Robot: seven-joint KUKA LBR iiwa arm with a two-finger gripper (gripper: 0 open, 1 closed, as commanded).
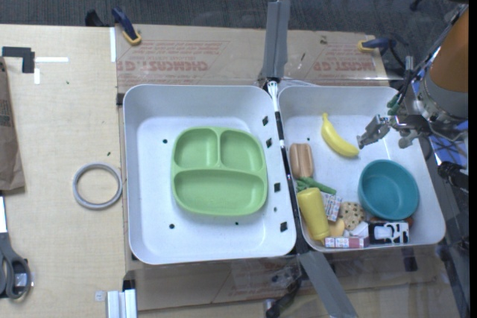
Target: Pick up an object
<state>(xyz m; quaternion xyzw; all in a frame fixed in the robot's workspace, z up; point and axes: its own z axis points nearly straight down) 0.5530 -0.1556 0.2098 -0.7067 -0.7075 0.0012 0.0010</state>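
My fingers [373, 132] hang apart, empty, just right of the banana [337, 138]; its curve could roll away, or I clip the teal bowl [388, 189].

Right bin [298, 109]: far half free except banana [339, 138]. Near half crowded: bowl [388, 189], bottle [314, 213], hot dog [301, 159], small boxes. Left bin [141, 160]: tray [220, 171] in middle.
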